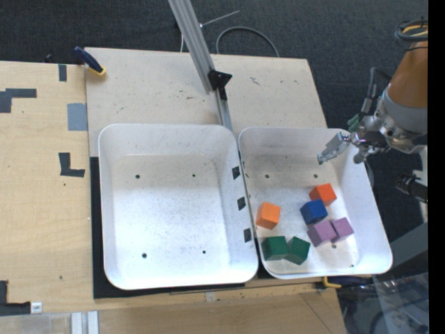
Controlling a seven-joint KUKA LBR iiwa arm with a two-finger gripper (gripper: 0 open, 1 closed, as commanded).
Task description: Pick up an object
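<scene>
The hand (pixel 345 147) hangs over the right bin (pixel 361 186), arm cropped.

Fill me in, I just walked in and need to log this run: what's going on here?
A robot arm reaches in from the right, its gripper above the far right rim of the right bin. It holds nothing. Seven small blocks lie in that bin's near half: two orange, one blue, two purple and two green. None has been picked up yet.
</scene>
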